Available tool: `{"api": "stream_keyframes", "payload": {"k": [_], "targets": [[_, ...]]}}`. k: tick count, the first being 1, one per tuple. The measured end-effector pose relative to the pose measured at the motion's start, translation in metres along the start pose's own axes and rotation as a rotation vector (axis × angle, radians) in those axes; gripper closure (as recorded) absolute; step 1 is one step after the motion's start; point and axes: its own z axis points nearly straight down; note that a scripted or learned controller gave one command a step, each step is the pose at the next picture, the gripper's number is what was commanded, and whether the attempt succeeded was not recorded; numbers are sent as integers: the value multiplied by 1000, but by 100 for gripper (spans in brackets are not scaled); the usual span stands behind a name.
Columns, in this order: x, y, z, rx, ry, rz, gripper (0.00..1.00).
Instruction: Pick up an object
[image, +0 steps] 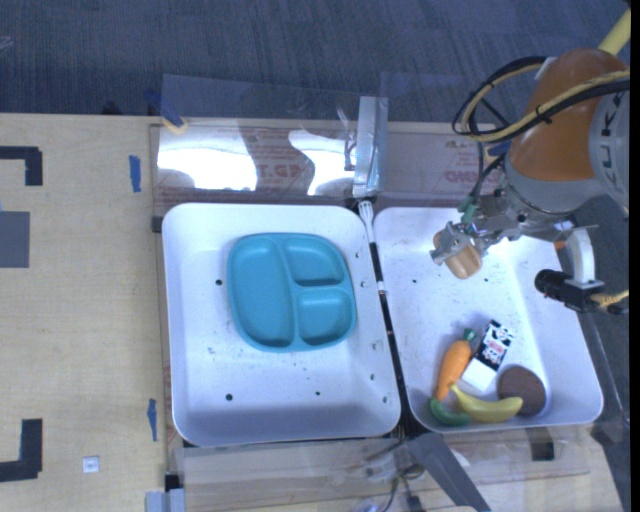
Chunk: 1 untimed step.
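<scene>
My gripper (455, 247) hangs over the back part of the right bin (570, 330), reaching in from the right. A small tan rounded object (465, 263) sits between its grey fingertips, and the fingers look shut on it. In the bin's front corner lie an orange carrot (452, 368), a yellow banana (487, 405), a black and white box (493, 345), a white block (478, 379) and a brown round piece (523, 389). These lie well in front of the gripper.
The left bin (200, 380) holds a blue divided plate (293, 290). A metal divider (367, 150) stands at the back between the bins. A black-tipped white part (570, 280) of the arm juts over the right bin's right side.
</scene>
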Motion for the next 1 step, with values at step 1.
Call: {"api": "stream_keyframes", "payload": {"k": [1], "targets": [[44, -1, -52, -6, -1, 33, 100]]}}
